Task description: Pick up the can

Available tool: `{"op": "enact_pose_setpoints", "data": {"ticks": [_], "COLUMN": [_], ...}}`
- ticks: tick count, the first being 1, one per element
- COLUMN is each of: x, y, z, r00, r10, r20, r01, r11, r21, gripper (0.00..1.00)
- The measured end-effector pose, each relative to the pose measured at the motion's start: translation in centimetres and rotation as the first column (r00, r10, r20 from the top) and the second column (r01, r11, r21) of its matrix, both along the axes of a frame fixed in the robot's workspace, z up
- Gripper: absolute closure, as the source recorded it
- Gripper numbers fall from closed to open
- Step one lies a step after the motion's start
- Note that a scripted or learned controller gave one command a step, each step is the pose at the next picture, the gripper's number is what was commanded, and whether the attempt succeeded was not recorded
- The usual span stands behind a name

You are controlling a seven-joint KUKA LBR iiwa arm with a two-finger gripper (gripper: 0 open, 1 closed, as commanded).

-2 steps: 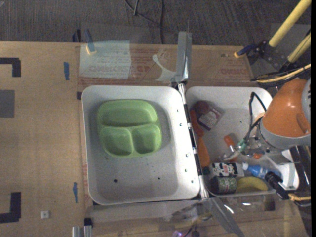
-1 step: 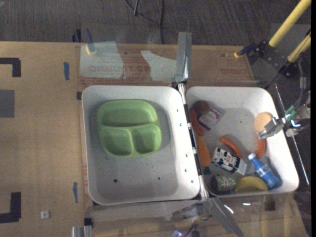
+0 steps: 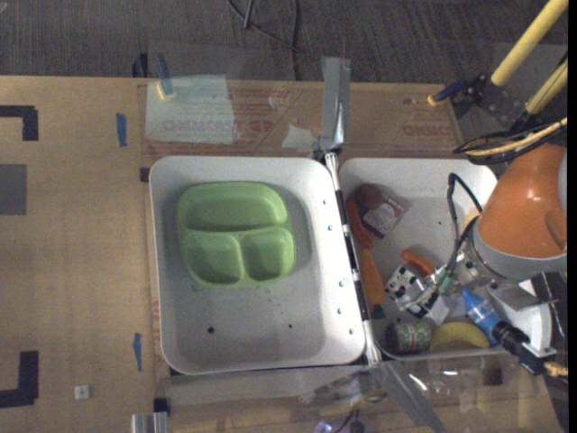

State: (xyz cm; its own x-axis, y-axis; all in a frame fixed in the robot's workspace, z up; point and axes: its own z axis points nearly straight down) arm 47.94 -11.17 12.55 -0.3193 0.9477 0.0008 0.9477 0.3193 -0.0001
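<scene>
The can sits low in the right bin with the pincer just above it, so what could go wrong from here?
1. The can lies on its side touching the banana, so the pincer may nudge or catch the banana instead.
2. It lies against the right bin's near wall, leaving little room on that side.
3. Lying down, it may roll away when touched.

Grey arm point(image 3: 505, 264), broad orange band point(image 3: 527, 206), black cable looping alongside, small white-and-black pincer point(image 3: 407, 289)
</scene>
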Motion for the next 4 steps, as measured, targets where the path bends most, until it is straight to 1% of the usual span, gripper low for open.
{"op": "enact_pose_setpoints", "data": {"ticks": [1,2,3,4], "x": [0.1,9.5,6.0,13.8], "y": [-0.1,6.7,10.5,10.4], "z": [1.0,11.7,13.4,15.2], "r00": [1.000,0.997,0.982,0.828], "r10": [-0.004,0.074,-0.189,-0.561], "r20": [0.003,0.003,-0.002,0.001], "r01": [0.004,-0.074,0.189,0.561], "r11": [1.000,0.997,0.982,0.828], "r21": [-0.001,-0.001,-0.001,-0.002], "gripper": [1.00,1.00,1.00,1.00]}}
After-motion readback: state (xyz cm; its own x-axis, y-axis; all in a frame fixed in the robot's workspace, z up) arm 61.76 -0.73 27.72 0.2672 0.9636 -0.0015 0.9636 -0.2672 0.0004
